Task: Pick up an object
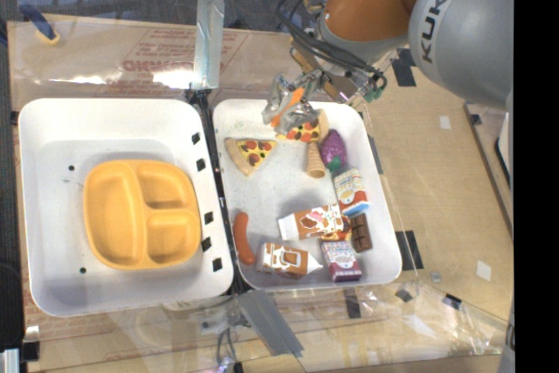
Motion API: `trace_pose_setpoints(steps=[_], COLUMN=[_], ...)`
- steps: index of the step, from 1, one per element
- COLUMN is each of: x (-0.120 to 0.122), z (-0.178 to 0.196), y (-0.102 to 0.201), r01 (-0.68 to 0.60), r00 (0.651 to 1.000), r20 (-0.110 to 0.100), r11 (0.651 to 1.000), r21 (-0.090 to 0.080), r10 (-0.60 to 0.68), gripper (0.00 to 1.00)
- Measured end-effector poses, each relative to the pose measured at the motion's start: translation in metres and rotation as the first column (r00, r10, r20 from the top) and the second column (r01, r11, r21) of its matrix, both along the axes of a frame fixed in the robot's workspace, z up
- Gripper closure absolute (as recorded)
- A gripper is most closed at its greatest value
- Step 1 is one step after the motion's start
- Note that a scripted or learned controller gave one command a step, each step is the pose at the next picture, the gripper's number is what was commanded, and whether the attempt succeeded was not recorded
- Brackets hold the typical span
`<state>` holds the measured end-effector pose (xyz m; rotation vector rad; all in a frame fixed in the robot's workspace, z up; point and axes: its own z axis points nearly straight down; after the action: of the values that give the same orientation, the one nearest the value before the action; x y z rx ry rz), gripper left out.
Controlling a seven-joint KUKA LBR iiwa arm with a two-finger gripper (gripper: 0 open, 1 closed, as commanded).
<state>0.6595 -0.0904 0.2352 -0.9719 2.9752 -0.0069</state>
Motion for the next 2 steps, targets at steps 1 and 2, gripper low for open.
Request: trace_pose_setpoints(steps=[1,2], x=[-0.060,-0.027], z=[0.037,0.039], y=[0.016,0.005], r01=[0.216,0.045], r00=[0.976,0.999], r20=[-0.010,-0.009], r11=[0.976,0.999], r21=[0.001,0.001], r10=[-0.216,-0.045], gripper=[1.00,1.00])
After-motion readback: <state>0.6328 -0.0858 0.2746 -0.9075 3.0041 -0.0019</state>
